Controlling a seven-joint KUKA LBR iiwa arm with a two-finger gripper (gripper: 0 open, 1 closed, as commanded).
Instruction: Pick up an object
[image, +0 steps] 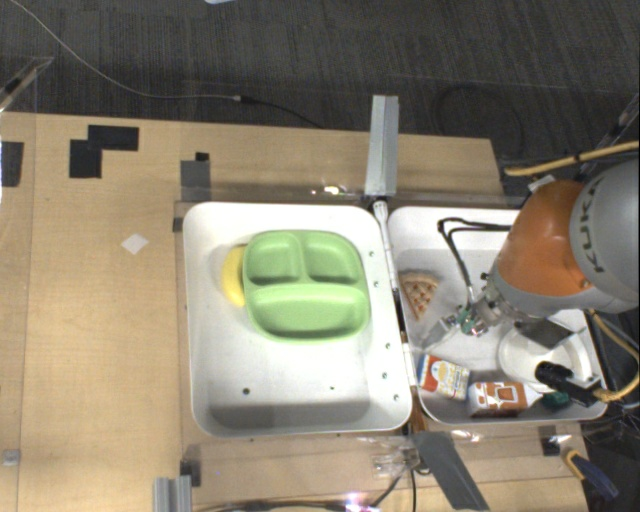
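Note:
The grey arm with its orange band (540, 245) reaches into the right bin (425, 228). My gripper (466, 320) hangs low near that bin's middle. Just left of it lies a brown waffle-like piece (419, 295). In front of it a small white and orange carton (443, 377) rests on the bin floor. An orange-labelled bottle with a dark cap (512, 397) lies along the front wall. A white round dish (535, 352) sits to the gripper's right, partly under the arm. Nothing can be seen held in the gripper.
The left bin (215, 400) holds a green divided plate (303, 283) with a yellow object (232, 277) poking out from under its left edge. A metal post (381, 145) stands behind the wall between the bins. Cables run behind the right bin.

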